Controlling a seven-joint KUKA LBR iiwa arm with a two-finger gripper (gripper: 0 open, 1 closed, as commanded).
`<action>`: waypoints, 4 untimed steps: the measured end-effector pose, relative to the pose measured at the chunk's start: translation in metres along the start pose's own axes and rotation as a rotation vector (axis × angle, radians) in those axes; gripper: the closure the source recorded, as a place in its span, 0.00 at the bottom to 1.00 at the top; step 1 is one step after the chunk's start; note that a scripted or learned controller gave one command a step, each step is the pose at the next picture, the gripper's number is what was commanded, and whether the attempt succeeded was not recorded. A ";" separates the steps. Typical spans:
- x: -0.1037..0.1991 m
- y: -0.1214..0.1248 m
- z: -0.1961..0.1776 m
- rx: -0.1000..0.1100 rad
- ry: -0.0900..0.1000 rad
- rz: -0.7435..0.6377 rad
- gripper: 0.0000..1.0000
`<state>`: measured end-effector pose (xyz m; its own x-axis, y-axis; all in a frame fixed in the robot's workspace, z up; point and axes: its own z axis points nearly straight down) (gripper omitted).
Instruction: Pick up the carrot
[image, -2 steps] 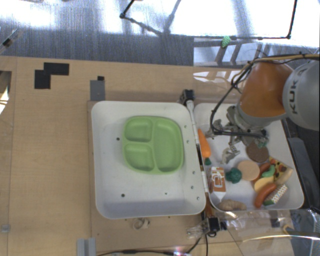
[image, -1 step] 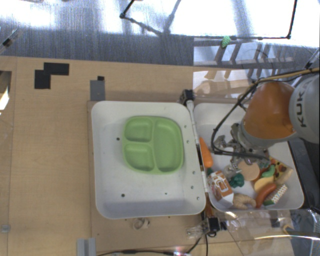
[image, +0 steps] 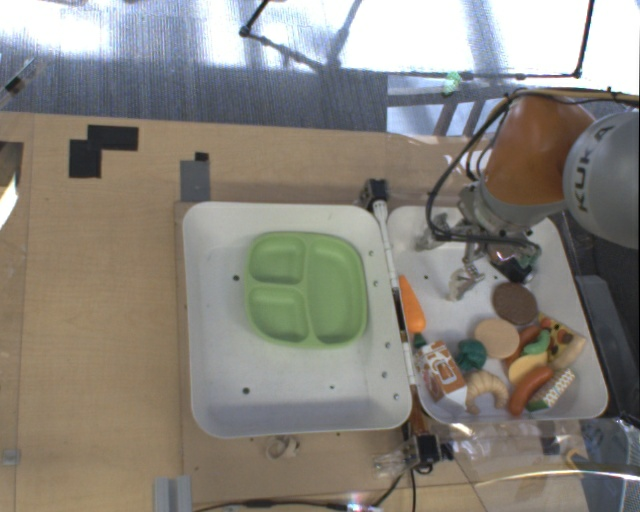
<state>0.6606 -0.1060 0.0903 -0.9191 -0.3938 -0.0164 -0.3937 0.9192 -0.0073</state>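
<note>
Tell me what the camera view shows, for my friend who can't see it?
A grey and orange robot arm's gripper hovers over the right bin, above and right of an orange carrot lying at that bin's left edge. More toy food is piled nearby, and the left bin holds a green divided plate.

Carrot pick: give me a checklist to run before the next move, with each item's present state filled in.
1. Carrot located: ok. It lies in the right bin, against the left wall.
2. Top of the carrot free of other items: ok. The small box lies below it, apart.
3. Room beside the carrot for the jaws: not ok. The bin wall runs along its left side.
4. Gripper over the carrot: not ok. It hangs to the carrot's right, above bare bin floor.
5. Jaws open: cannot tell.
6. Nothing held: ok. No item shows at the gripper.
</note>
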 end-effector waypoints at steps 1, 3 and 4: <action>0.054 0.048 -0.001 -0.003 0.002 0.005 0.00; 0.089 0.054 -0.017 0.001 -0.004 0.207 1.00; 0.078 0.162 -0.076 -0.021 -0.007 -0.020 1.00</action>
<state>0.5238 0.0124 0.1639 -0.9110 -0.4117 -0.0240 -0.4121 0.9111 0.0134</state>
